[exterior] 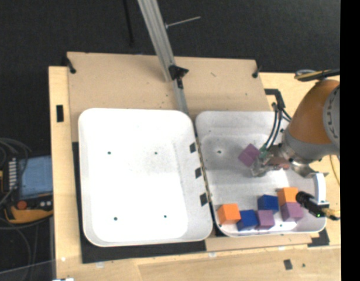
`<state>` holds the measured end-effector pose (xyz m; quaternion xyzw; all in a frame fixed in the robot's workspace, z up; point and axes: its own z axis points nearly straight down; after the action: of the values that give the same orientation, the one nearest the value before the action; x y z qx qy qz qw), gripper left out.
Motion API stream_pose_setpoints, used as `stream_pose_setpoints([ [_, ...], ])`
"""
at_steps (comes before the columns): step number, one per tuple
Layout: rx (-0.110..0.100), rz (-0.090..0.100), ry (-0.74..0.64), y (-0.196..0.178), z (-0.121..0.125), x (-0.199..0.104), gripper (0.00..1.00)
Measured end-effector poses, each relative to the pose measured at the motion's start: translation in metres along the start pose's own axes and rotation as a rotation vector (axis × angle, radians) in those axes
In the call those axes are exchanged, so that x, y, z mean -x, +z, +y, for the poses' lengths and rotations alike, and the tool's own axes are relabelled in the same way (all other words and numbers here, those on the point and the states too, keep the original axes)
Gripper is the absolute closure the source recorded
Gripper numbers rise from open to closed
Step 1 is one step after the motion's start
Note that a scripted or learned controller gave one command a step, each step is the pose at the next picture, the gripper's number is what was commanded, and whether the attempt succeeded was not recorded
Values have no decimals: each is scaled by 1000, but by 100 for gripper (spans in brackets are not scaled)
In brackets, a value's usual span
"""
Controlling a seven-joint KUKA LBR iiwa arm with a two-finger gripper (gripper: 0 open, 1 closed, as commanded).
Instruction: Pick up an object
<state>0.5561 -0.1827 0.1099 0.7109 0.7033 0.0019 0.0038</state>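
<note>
Looks like the small purple foam-like cube (249, 154) is parked mid-way in the right-hand shallow white plastic bin (226, 127), just beside the two-finger gripper (263, 164), whose finger state can't be told, and it's probably light, grippy and best pinched across opposite flat faces.

Blocks (259, 212) lie in the right bin's (226, 130) near corner.

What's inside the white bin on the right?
The right bin holds coloured blocks: one purple block beside the tool, the rest clustered along its near edge. The arm covers its right side.
</note>
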Motion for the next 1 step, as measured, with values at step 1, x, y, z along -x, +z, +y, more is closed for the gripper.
stream_pose_setpoints([
  [1, -3, 1, -12, -43, 6, 2, 100],
])
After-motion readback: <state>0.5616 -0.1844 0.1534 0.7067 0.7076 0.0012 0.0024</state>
